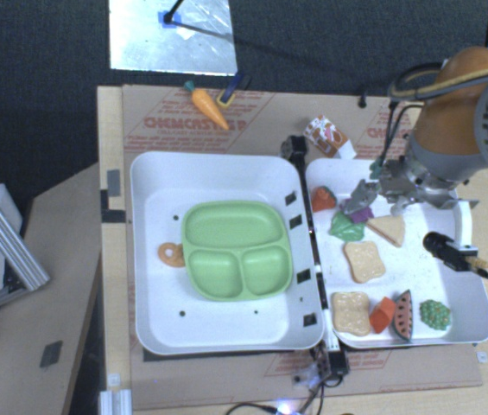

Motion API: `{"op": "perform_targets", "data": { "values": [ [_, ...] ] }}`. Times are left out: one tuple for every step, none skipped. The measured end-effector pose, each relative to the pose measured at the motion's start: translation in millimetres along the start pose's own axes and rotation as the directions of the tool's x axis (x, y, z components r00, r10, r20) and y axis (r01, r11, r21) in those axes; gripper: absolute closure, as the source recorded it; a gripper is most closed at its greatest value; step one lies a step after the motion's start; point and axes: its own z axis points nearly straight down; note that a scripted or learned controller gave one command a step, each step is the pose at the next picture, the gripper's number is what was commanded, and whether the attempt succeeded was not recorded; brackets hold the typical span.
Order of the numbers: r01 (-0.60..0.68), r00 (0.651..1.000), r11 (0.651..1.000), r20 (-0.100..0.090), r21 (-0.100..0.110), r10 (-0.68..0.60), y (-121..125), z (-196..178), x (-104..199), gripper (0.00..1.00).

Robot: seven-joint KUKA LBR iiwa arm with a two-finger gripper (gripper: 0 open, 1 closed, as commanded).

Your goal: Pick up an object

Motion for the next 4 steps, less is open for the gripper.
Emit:
{"op": "perform_targets", "data": {
  "values": [
    [0.002, 1.0, 1.0, 0.001, -0.013, -0.002, 2.9, -6.7, 0.1, 0.0],
    [-0.001, 1.0, 1.0, 0.001, -0.008, 0.001, -1.5, 55.3, 1.6, 0.0],
    [-0.001, 1.0, 1.0, 0.001, -0.008, 0.001, -1.4, 107.7, 1.9, 0.0],
    [-0.001, 1.0, 1.0, 0.002, -0.015, 0.001, 0.3, 94.2, 1.5, 1.0]
  ]
}}
